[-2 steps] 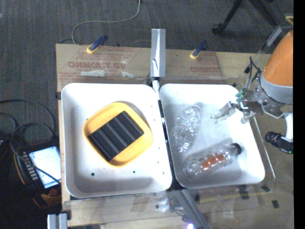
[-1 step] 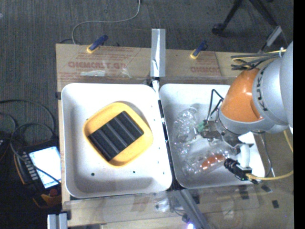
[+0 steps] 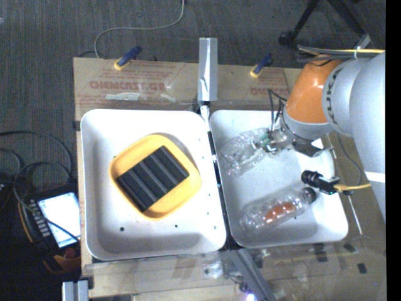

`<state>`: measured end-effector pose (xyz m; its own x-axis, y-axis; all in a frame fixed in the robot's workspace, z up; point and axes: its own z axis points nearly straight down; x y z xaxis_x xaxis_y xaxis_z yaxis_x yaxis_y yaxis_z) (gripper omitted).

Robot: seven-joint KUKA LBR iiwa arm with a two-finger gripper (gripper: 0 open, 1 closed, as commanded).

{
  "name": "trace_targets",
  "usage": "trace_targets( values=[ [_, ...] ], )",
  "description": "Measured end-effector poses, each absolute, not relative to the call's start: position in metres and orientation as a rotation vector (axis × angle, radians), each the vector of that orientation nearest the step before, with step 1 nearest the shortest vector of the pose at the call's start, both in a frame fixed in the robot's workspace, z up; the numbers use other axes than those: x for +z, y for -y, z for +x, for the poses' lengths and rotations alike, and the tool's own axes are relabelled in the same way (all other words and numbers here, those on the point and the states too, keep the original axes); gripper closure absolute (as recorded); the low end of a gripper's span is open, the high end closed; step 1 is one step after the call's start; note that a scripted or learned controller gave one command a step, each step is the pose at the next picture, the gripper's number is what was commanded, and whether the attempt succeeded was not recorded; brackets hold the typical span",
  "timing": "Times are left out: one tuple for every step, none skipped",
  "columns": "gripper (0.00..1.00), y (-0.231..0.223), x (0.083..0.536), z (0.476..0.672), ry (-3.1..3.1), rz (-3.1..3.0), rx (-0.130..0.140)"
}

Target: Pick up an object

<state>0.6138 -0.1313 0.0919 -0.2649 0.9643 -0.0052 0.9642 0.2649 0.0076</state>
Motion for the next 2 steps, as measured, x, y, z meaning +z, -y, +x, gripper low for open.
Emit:
trace_targets(
  values=[
    [0.0, 0.149, 0.092, 0.662, -2.438, 2.036, -0.027],
    [0.0, 0.209, 0.121, 0.624, -2.443, 1.973, -0.004]
  ],
)
